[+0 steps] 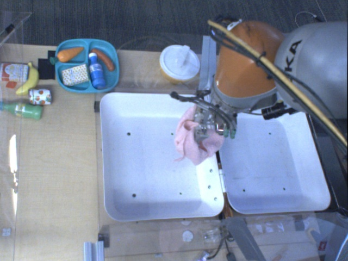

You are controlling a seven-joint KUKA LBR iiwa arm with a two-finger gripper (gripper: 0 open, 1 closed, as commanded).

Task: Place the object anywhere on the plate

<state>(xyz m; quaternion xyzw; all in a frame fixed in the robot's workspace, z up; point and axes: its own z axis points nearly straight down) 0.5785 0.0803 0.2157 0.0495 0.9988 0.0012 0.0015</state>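
Taking the left bin (141, 167) as my landmark and working from the left: well off its far-left corner lie a banana (30, 79), a small can (39, 96) and a green bottle (22, 110), none of them my concern. Just beyond that same corner, close to the bin's far rim but outside it, sits the blue divided plate (115, 64), with toy food already in its compartments. Further right along the far rim stands a white lidded cup (179, 63).

The pink cloth (190, 140) is the thing I have to deliver. It is over the bin's right-hand side, near the wall shared with the right bin (272, 162), bunched and trailing down and to the left. My gripper (213, 128) is right against the cloth's upper right part, above that shared wall. The cloth is crumpled around my tool so that I cannot tell whether I am closed on it or merely pressed into it, nor whether it is lifted or resting on the bin floor.

What the coming move turns on, as I judge it: the plate lies diagonally away from me, across the bin towards its far-left corner. The carry would therefore run left and away, crossing the far rim, and the cloth's loose tail hangs on the side that would lead.
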